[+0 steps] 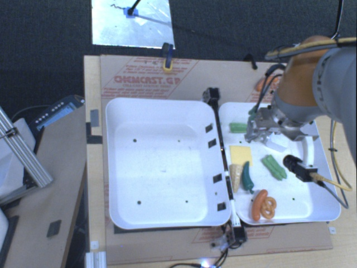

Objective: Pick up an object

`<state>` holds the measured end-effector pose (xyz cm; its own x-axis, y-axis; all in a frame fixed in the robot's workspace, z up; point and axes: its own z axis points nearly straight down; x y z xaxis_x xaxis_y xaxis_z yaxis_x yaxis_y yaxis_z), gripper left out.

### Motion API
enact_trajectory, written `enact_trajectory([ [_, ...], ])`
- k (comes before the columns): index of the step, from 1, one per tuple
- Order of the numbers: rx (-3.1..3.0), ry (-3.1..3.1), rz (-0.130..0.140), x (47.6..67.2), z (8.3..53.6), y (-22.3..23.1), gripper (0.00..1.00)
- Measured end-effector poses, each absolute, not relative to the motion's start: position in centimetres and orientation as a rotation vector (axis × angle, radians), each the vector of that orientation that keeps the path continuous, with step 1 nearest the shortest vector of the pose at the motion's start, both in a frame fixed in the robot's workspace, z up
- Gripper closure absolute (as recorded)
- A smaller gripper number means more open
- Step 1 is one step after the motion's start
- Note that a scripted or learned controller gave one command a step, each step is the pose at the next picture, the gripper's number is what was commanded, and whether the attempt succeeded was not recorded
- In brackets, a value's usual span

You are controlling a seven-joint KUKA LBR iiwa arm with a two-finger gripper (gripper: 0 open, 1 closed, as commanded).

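Seemingly "CHEMCAST GP" on board

Bright, even light; slight overall softness

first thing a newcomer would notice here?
Probably the grey arm with its orange band, reaching in from the right so its hand hangs over the back of the right bin. Next, the colourful clutter in that bin: a yellow block, a green piece and an orange pretzel-like piece near the front. The left bin sits beside it.
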<state>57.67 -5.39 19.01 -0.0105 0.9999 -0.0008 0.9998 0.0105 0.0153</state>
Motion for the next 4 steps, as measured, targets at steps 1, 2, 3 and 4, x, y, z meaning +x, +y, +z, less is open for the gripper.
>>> enact_trajectory([
  [1, 2.202, 2.225, 0.019, 63.9, 27.8, -1.1, 1.0],
  [2, 2.201, 2.232, 0.018, 63.6, 36.7, 8.6, 1.0],
  [3, 2.204, 2.233, 0.019, 63.0, 44.5, 16.6, 1.0],
  [4, 2.204, 2.234, 0.021, 60.3, 54.2, 24.0, 1.0],
])
